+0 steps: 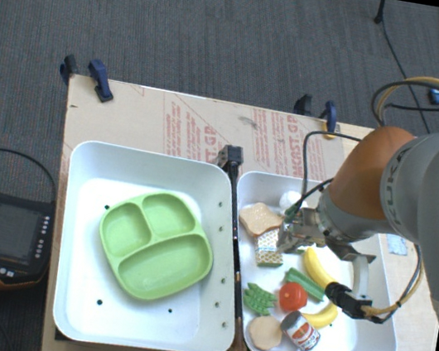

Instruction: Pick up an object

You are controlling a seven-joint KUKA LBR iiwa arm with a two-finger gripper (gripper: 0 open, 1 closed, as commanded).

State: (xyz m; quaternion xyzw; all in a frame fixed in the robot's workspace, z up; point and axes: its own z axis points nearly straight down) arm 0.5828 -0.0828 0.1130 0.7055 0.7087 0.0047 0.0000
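Green plastic sets off the left bin (82, 188): a three-part plate (157, 243) lies flat near its middle, tilted a little, with nothing in its compartments. White walls of the right bin (374, 349) hold all the small things. From the middle of that bin, a bread slice (259, 218) lies toward 10 o'clock, and a waffle piece (268, 250) sits just below it, toward 9 o'clock. A white ball (290, 200) rests toward 11 o'clock, close to the bin's far wall. A banana (317, 266) lies near the middle, slanting from 10 to 4 o'clock, and a second banana (322, 316) curves toward 5 o'clock. A green bean (305, 283) lies between them, touching the tomato (292, 297) at 6 o'clock. A leafy green (259, 298) sits toward 7 o'clock, a tan disc (265, 333) below it, and a can (300, 332) on its side just right of the disc.

Grey arm (419, 189) with its orange band (371, 176) comes in from 3 o'clock and bends down over the right bin. Its hand (298, 231) hangs low above the gap between the bread slice, the waffle piece and the first banana; I cannot tell whether its fingers are spread or pressed together, as the metal parts blur into one dark mass. Nothing can be seen pinched in it.

Brown cardboard covers the tabletop (170, 120) under both bins, with blue clamps (100, 78) at its far edge. A pendant (2, 240) with a dark screen lies on the carpet at 9 o'clock
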